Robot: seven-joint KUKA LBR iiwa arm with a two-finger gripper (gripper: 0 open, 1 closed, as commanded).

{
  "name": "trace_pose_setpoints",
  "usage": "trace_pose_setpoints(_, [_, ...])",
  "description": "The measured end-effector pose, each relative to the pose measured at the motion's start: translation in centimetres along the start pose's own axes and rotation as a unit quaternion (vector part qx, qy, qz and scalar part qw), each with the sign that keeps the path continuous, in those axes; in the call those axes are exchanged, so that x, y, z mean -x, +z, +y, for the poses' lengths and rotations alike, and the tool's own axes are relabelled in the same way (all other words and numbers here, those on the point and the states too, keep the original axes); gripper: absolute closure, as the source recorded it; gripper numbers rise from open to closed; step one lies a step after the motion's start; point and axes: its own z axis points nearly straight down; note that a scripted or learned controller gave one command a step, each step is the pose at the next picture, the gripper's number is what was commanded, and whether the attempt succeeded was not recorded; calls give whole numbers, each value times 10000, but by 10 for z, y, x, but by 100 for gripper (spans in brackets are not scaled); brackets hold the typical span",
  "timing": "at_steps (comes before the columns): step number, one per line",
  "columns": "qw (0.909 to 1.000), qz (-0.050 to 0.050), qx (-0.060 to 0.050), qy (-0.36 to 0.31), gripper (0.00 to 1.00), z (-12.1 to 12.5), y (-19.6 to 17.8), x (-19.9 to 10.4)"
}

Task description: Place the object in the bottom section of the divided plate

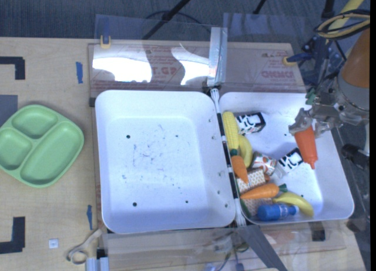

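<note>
My gripper [309,127] hangs over the right bin [336,170], near its far right side, and it holds a carrot [307,146]. The top of the carrot sits between my fingers, which are narrowed around it, and the orange body points down and a little toward the front, above the white floor of the bin. I cannot tell if the tip touches the floor.

The green divided plate [39,144] lies on the wooden bench [47,217] at the far left, well apart from my gripper, with the left bin [158,158] between us. The plate has two small sections and one long large section.

Along the left wall of the right bin there is a pile of things. A corn cob [231,131] lies against the wall, with a yellow banana [245,149] just beside it. Below them a second carrot [239,169] lies along the wall, and a third carrot [259,191] lies across, near the front. A blue bottle [276,211] rests at the front edge, touching another banana [295,202]. A black and white packet [251,122] lies near the far wall, and a similar one [289,160] lies just left of the carrot I hold. A small snack packet [262,166] sits in the middle of the pile.
</note>
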Motion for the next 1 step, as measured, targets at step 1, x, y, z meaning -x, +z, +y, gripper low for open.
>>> trace_pose_setpoints(1, [9970,6,8,-769,100,5,-1,-78])
